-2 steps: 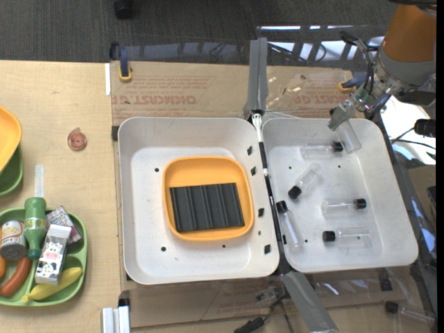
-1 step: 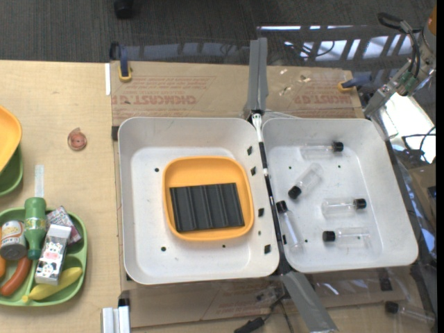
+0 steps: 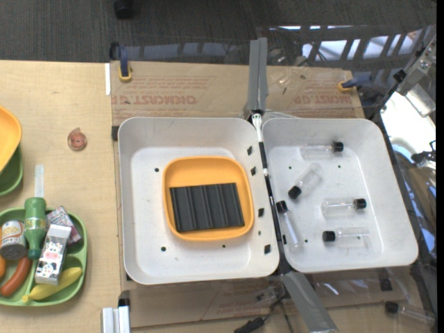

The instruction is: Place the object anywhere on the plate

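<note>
On the far left of the table (image 3: pixel 62 103), well left of the plate, sits a green tray (image 3: pixel 69 283) of toy food: a green bottle (image 3: pixel 35 224), a small can (image 3: pixel 12 234), a little carton (image 3: pixel 52 254), a sausage (image 3: pixel 15 277) and a banana (image 3: pixel 52 288). Above it a yellow dish (image 3: pixel 7 141) shows at the frame edge, and a small pink disc (image 3: pixel 77 139) lies on the bare wood.

The left bin (image 3: pixel 139 207) holds the plate (image 3: pixel 207 200), yellow-orange and squarish, with a dark ribbed insert (image 3: pixel 208 207) lying flat in its middle.

Right of the plate, across the divider, the right bin (image 3: pixel 388 186) contains clear tubes with black caps, spread apart from each other: one along the divider nearest the plate (image 3: pixel 287 224), one tilted (image 3: pixel 305 182), one at the far side (image 3: pixel 322 148), one further right (image 3: pixel 343 205), one toward the near edge (image 3: pixel 347 236). All lie flat in the bin, none on the plate.

The gripper's state cannot be told.
</note>
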Tool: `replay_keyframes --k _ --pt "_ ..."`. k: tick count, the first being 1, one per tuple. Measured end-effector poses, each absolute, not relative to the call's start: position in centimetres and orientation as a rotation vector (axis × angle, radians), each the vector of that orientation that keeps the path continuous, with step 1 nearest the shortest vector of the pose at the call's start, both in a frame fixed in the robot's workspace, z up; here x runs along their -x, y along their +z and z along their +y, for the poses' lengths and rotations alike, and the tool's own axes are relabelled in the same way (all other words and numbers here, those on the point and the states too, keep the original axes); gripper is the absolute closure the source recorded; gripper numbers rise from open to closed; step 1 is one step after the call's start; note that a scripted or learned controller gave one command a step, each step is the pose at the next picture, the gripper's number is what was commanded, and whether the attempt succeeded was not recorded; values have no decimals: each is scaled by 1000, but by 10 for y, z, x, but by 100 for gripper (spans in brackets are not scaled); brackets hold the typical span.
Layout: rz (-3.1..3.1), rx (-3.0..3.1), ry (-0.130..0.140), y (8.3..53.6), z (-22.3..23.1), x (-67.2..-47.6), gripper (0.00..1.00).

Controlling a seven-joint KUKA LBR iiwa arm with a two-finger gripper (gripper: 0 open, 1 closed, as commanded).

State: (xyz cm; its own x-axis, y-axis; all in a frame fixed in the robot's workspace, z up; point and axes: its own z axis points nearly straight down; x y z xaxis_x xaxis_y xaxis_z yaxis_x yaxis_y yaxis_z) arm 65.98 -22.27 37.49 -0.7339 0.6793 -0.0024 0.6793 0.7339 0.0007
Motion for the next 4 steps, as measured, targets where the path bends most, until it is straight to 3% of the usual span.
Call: replay_keyframes --k 1,3,4 --pt "3013 -877 0 441 -222 -654 100" --pt "3134 212 3 441 -201 -651 100" --pt "3066 664 2 441 -222 -660 100"
